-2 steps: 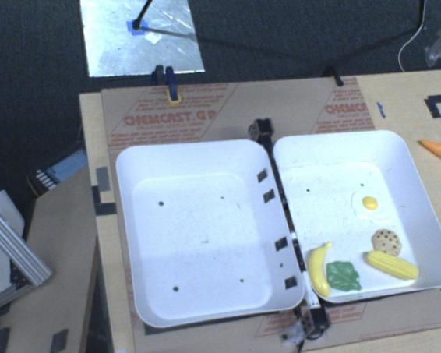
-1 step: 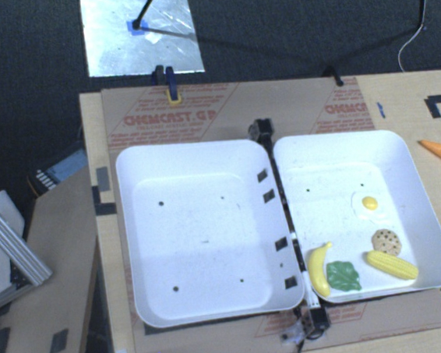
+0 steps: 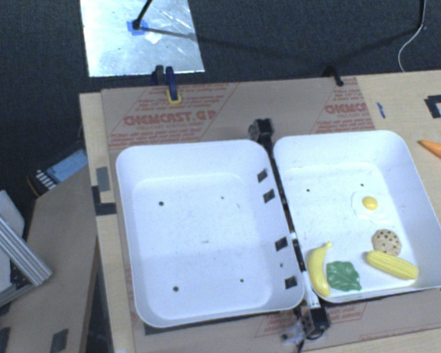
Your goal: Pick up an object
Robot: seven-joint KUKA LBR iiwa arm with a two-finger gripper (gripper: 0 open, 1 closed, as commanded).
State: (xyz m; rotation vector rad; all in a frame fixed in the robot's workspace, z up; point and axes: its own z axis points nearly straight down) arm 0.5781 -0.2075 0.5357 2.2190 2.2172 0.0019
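In right bin (image 3: 405,141), toward front wall: banana (image 3: 319,269) touching leaf (image 3: 343,276); corn (image 3: 392,265), cookie (image 3: 385,240), egg (image 3: 370,203) apart. Loosely scattered, probably to permit isolating one pick target.

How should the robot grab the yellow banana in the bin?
Probably from straight above, at the middle of the banana, with the jaws closing across its narrow width. It lies flat and runs roughly top to bottom. The green leafy piece touches its right side low down, and the bin wall is close on its left, so a grip higher up looks safer.
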